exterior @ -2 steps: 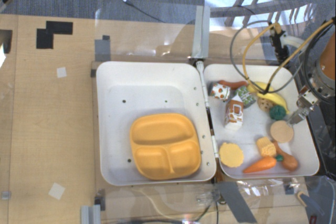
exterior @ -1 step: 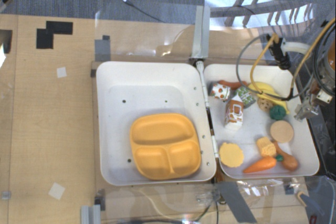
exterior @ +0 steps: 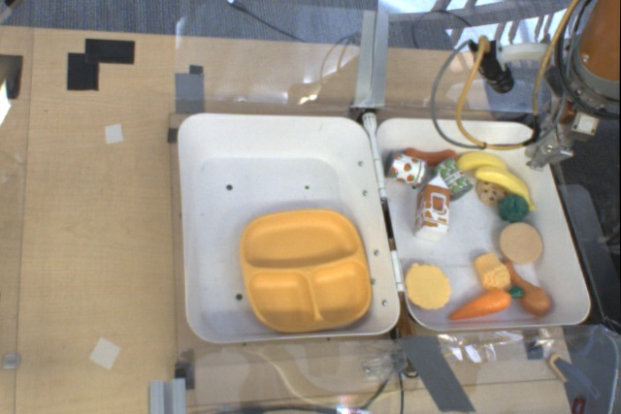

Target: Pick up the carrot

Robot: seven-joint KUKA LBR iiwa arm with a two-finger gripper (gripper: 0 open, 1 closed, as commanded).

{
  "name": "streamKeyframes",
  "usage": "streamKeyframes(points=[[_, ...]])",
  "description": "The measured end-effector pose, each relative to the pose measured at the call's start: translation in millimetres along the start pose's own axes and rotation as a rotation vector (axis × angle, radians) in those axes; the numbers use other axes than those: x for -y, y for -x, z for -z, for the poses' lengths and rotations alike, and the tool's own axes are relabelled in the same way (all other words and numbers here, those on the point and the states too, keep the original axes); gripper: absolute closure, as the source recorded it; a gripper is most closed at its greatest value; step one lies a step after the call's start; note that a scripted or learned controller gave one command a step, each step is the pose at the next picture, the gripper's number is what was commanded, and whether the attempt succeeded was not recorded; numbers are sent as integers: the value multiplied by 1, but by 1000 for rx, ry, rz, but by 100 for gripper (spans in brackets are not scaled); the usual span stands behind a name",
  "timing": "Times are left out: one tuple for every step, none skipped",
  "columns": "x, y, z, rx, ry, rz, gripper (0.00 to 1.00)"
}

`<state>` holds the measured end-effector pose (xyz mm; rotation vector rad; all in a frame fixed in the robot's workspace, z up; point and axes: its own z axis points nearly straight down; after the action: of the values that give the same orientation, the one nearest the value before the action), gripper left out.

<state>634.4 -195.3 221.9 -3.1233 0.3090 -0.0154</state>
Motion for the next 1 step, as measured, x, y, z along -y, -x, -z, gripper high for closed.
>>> streamKeyframes(points=[[-24, 64, -61, 7, 0, -11, 100]])
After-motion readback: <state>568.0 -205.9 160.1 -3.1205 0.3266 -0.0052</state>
